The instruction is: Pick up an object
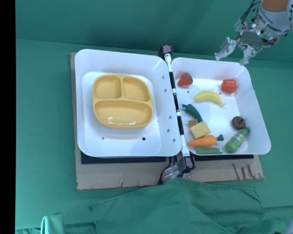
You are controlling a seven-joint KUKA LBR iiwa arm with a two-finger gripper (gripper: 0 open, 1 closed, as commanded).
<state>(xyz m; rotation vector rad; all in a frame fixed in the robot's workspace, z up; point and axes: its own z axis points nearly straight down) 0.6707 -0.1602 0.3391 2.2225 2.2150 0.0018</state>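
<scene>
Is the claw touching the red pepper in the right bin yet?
Apart. The camera view shows the open claw over the bin's far rim, with bare white floor between it and the red pepper.

No legible text, label or number anywhere.

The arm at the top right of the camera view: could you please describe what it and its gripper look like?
The arm is light grey with an orange band at its top edge in this view. Below that sits a bare metal, silver-grey wrist assembly with dark gaps and small fittings. The gripper has two pale grey fingers, each slim and angular. Any cables or markings are too small to tell.
</scene>
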